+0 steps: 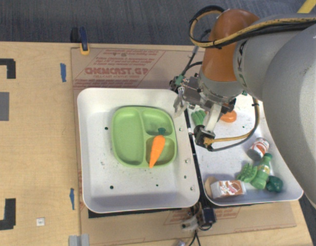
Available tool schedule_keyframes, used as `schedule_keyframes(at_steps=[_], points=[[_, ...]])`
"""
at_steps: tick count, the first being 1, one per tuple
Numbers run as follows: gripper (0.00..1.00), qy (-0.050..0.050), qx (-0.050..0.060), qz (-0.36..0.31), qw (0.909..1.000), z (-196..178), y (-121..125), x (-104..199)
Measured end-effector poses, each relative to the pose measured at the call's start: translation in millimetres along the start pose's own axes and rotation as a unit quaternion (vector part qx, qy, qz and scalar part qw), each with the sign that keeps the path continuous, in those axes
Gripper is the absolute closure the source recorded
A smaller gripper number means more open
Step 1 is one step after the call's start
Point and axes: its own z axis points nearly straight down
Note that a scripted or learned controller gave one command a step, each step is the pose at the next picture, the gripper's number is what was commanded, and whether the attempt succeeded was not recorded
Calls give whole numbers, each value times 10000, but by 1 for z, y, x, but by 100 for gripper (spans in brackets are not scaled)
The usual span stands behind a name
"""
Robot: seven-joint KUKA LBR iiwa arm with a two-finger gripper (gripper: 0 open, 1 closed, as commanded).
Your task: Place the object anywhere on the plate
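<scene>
An orange toy carrot (156, 150) lies on the green divided plate (128, 135) in the left bin. It rests in the plate's lower right compartment, with its green-topped end toward the divider. My gripper (194, 105) hangs over the wall between the two bins, just right of the plate's upper right corner and apart from the carrot. Right under it, in the right bin, shows a green object (199, 118).
The right bin (281, 191) holds an orange object (228, 117) near the gripper, a small can (259, 147), green toy vegetables (258, 174) and a small box (227, 188). The big grey arm covers that bin's upper right.
</scene>
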Motion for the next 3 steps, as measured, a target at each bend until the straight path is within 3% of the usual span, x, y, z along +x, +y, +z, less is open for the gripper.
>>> schedule_keyframes(at_steps=[1,2,3], points=[[0,0,0,0,10000,0,0,0],[100,0,-1,-5,10000,-10,0,1],[0,-1,1,-5,10000,-10,0,1]])
